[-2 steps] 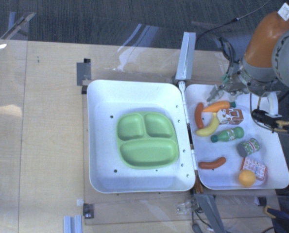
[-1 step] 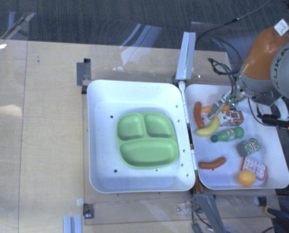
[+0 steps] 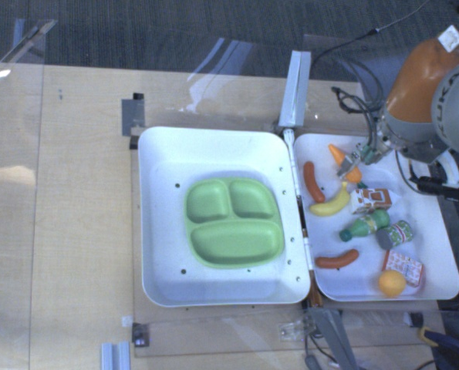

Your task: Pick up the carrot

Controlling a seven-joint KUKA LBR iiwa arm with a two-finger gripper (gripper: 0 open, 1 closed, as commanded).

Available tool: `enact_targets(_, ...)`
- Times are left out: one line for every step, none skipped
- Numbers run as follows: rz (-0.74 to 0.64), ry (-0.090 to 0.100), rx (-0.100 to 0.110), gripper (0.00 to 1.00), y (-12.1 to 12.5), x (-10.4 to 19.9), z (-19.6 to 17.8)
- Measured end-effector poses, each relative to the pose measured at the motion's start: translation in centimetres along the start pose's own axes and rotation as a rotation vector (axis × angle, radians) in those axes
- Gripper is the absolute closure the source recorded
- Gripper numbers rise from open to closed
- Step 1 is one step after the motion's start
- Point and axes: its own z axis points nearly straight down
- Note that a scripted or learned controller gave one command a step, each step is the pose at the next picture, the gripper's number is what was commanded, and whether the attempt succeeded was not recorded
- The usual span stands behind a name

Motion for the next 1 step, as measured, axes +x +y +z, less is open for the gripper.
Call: enact_targets(0.227,0.006,0.004,1.0,5.56,8.16,-8.5)
